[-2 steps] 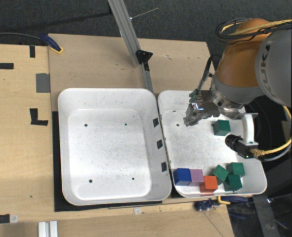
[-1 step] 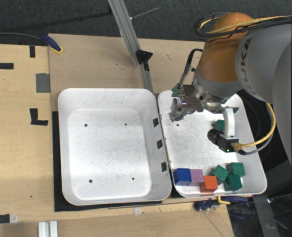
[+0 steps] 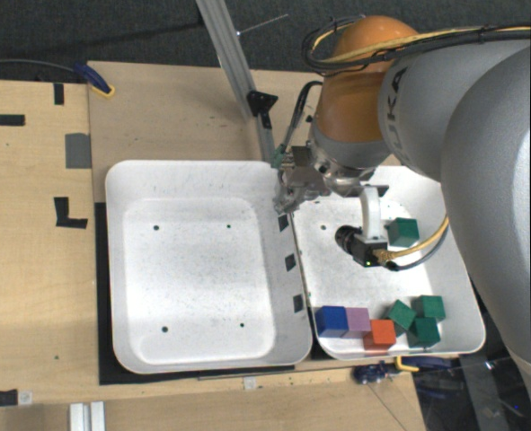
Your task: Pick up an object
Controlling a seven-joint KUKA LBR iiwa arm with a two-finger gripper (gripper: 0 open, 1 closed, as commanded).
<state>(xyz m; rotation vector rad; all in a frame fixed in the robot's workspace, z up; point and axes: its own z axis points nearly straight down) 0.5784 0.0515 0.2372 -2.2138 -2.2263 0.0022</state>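
My gripper [image 3: 288, 194] hangs under the orange wrist band, over the top left corner of the right bin [image 3: 332, 272], close to the rim shared with the left bin [image 3: 193, 259]. A green block [image 3: 402, 232] lies alone to the right of the gripper, partly behind the wrist bracket. Along the right bin's front edge sit a blue block [image 3: 331, 321], a purple block [image 3: 358, 319], an orange block [image 3: 382, 333] and three green blocks [image 3: 424, 331]. I see nothing between the gripper and the bin floor.
A slanted metal pole [image 3: 234, 57] runs down from the top to the bins' back rim. Black tape marks [image 3: 66, 212] dot the wooden bench at the left. The big grey arm [image 3: 481, 151] covers the right bin's far right side.
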